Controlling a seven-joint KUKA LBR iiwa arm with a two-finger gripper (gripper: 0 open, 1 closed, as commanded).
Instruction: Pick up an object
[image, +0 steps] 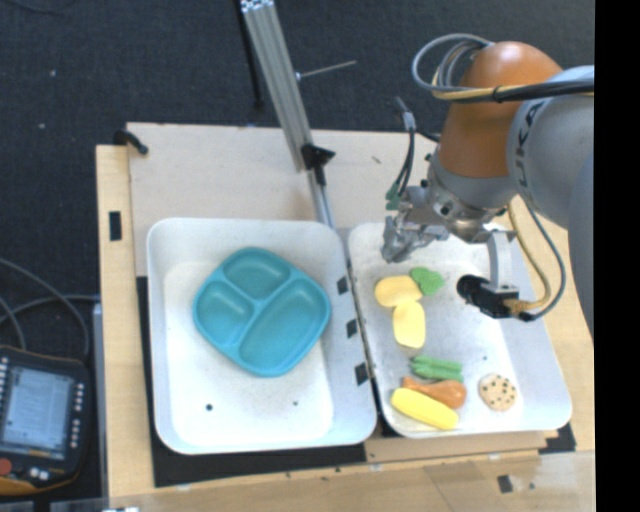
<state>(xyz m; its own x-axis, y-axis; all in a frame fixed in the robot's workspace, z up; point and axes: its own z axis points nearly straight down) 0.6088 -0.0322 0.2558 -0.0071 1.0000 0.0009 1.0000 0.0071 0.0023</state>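
My gripper (398, 247) hangs over the back left part of the right bin (530, 340), just above and left of a yellow food piece (396, 291). A small green item (427, 280) lies right beside that piece. Below them rests a pale yellow slab (409, 324). Toward the front of the bin are a green bean (436, 367), an orange carrot (440, 390), a yellow banana-like piece (424, 408) and a cookie (497, 391). Nothing shows between the fingers.
The left bin (180, 400) holds a blue divided plate (262, 310). A slanted aluminium post (285, 100) rises behind the bins. A black cable connector (487, 296) hangs from the arm over the right bin's middle.
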